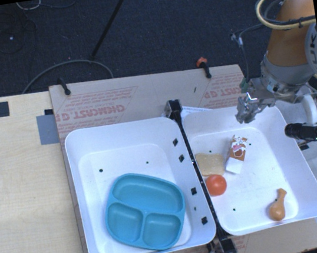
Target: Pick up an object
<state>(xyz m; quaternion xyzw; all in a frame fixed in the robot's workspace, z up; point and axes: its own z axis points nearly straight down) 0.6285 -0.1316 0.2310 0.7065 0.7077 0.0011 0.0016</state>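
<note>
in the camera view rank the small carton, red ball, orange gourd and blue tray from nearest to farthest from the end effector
From the end effector:
1. small carton, right bin, just below it
2. red ball, by the divider
3. orange gourd, right bin's lower corner
4. blue tray, left bin

The brown cardboard sheet (pixel 142 96) under the two white bins has red letters on it. They are upside down and hard to read. The small carton (pixel 237 150) in the right bin (pixel 311 188) has a picture on it, but its words are too tiny to read.
</note>
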